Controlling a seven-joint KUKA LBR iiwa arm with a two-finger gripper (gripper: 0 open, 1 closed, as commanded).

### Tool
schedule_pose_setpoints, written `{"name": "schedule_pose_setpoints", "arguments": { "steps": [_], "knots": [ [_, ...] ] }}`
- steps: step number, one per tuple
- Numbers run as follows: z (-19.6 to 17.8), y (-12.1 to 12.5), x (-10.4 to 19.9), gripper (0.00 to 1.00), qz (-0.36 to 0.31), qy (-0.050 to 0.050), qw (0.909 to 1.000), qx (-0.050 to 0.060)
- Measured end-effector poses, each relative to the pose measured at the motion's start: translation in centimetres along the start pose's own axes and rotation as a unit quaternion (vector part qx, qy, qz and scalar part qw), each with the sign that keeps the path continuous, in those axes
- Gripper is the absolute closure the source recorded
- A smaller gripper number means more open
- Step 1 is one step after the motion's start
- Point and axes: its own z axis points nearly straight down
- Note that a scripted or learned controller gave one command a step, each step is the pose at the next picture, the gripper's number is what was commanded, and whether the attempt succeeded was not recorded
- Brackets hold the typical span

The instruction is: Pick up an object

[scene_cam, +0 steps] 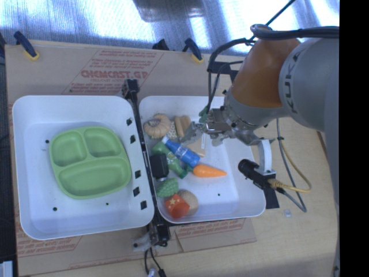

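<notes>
Left bin (29,154): holds a green divided plate (89,160), lying flat, apart from the clutter.
Right bin (248,203): toy food crowds its left side, likely dumped there for picking.
Candidates: blue bottle (180,152), orange carrot (209,171), red tomato (176,206), all lying loose.
Hand (203,128): low over the bin's upper part, near the bottle; whether it is apart or together cannot be told.

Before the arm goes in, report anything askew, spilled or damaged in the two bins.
Nothing stands out. The green divided plate lies flat in the left bin, and the toy foods, including the carrot and blue bottle, lie heaped inside the right bin; none has spilled over a rim.
</notes>
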Motion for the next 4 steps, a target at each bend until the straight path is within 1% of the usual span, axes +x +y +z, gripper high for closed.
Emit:
{"name": "schedule_pose_setpoints", "arguments": {
  "steps": [1,2,3,4],
  "knots": [
    [13.1,3.6,-0.9,0.0,0.0,0.0,1.0,-0.008],
    [14.3,9.4,-2.2,0.0,0.0,-0.001,1.0,-0.004],
    [14.3,2.8,-0.5,0.0,0.0,-0.003,1.0,-0.008],
    [14.3,-0.4,0.0,0.0,-0.001,-0.003,0.9999,-0.011]
  ]
}}
